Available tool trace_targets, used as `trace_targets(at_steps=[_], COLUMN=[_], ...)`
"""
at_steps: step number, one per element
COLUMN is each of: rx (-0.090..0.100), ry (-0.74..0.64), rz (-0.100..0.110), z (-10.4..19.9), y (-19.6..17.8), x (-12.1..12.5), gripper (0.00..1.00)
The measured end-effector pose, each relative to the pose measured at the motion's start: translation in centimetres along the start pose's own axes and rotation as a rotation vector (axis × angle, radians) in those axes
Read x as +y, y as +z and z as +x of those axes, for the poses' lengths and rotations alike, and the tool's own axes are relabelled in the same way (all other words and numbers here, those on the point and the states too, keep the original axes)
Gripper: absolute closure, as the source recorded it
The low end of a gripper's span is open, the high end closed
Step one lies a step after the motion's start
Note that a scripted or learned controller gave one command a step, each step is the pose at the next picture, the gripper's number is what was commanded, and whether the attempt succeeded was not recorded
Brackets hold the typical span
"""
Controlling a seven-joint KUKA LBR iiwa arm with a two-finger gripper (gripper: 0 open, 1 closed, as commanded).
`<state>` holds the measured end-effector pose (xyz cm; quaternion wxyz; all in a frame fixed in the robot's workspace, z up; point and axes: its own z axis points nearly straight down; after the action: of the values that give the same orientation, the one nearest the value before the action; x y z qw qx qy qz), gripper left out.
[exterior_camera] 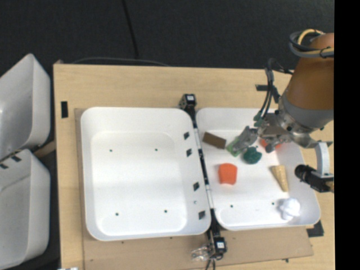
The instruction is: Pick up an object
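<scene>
My gripper (243, 141) hangs low over the middle of the right bin (247, 218), reaching in from the right. A dark green rounded object (252, 156) lies just below and to the right of it. Left of the gripper lies a brown block (214, 140), close to the divider. An orange cube-like object (227, 173) sits toward the front of the bin. A small red item (266, 145) peeks out from under the wrist. Nothing can be seen held in the gripper.
A tan cone (279, 177) and a white crumpled item (290, 208) lie at the right bin's front right. The left bin (138, 173) stands alongside, across the clipped divider (198, 162). Cables run down the arm (309, 89) above the right bin.
</scene>
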<state>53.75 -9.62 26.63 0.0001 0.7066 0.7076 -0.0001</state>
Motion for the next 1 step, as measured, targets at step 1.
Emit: trace_targets(at_steps=[1], rx=[-0.001], ry=[0.005], rz=[0.010], z=[-4.01], y=[13.02], x=[0.66], gripper=[0.00])
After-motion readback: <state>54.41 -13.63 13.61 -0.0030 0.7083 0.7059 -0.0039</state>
